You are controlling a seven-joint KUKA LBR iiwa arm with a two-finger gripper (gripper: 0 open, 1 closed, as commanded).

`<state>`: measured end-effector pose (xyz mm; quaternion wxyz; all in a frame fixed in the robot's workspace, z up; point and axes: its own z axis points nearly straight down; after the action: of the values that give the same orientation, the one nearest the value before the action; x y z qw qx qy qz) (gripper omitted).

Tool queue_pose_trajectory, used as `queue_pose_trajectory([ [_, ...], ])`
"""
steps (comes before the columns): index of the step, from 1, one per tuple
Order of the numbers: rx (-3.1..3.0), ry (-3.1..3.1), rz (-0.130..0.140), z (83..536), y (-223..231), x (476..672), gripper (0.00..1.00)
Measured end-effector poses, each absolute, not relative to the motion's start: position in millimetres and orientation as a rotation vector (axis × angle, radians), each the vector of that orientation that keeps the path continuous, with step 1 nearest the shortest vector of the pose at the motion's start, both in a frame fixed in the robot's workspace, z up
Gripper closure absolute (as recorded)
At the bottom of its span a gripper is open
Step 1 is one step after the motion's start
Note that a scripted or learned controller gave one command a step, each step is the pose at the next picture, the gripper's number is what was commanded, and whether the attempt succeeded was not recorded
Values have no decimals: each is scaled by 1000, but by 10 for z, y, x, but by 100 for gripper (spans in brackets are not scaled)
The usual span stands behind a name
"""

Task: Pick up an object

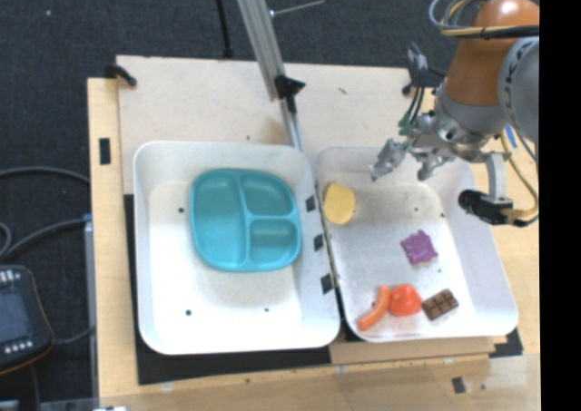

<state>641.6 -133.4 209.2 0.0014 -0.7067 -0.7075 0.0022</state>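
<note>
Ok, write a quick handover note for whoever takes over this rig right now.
Gripper: open, holding nothing, above the far end of the right bin.
Right bin: yellow disc by the left wall, purple block mid-bin, orange toy and brown block at the near edge.
Left bin: teal divided plate.
Done: nothing picked yet.
Left: lower onto one object, grip, lift.

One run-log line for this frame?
end effector: open, above right bin, holding nothing | right bin: yellow piece, purple block | left bin: teal tray
</note>
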Motion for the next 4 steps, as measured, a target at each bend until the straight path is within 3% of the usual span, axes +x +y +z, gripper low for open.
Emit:
queue_pose_trajectory([
  [2, -2222, -2219, 6, 1209, -1418, 6490, 0],
  [3, -2228, -2221, -2, 1357, -1428, 6510, 100],
  [4, -2225, -2229, -7, 2003, -1438, 6572, 100],
])
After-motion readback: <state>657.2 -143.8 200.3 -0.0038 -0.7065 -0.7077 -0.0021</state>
